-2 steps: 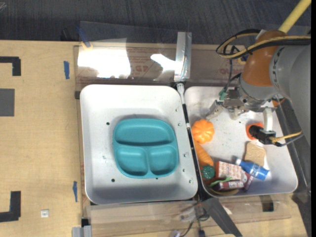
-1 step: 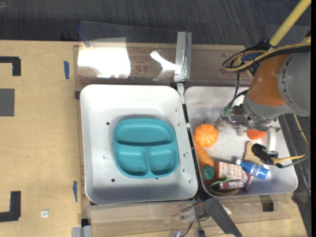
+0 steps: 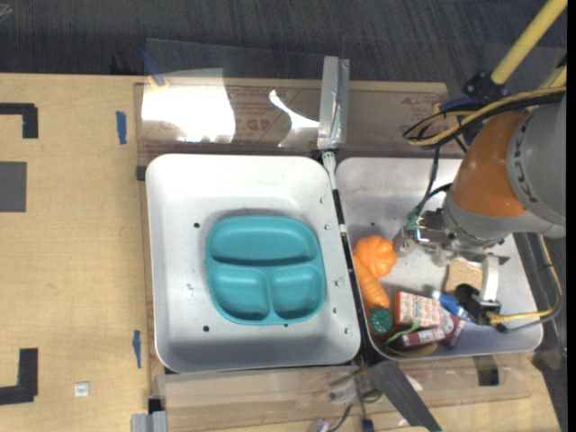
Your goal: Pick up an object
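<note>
Camera view: a teal tray [image 3: 264,268] sits in the left bin [image 3: 171,241]. Right of the tray, in the right bin [image 3: 378,196], lie an orange toy [image 3: 375,254], a carrot [image 3: 372,289] and a box [image 3: 418,309] (all bunched together). The gripper [image 3: 453,261] hangs further right of the tray, above the box; whether it is spread or closed I cannot tell.

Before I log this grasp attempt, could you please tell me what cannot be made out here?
Camera view:
1. The right bin: the right part of its floor is hidden under the arm.
2. The box: print too small to read.
3. The dark heap at that bin's front wall: overlapping and blurred, unidentifiable.
</note>
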